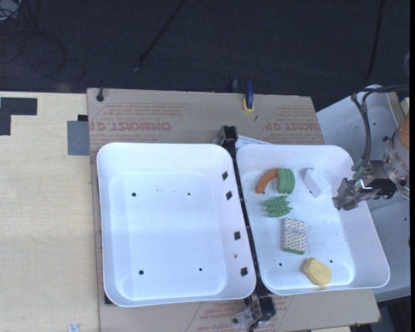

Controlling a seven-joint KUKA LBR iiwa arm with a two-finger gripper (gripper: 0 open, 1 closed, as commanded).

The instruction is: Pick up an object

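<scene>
Two white bins side by side on desk. Nearest in right bin: yellow corn-like piece, low near front wall. Just beyond: patterned block, lying flat. Further back: small green ridged piece, then green ridged piece touching orange curved piece on its left. Pale small block apart, toward right side. Left bin plain white, few dark dots on floor.

Gripper at right bin's right edge, low over rim, level with pale block and green pieces. Fingers: too dark and small to judge apart or together; cannot tell. Nothing seen between them.

Step judged: approach, no grasp yet. Nearest candidate likely pale small block, just left of gripper. Next move would call for travel left over chosen piece, fingers spread wider than it, straight descent, then close. Risk: crowding of green and orange pieces; isolated pieces safer.
</scene>
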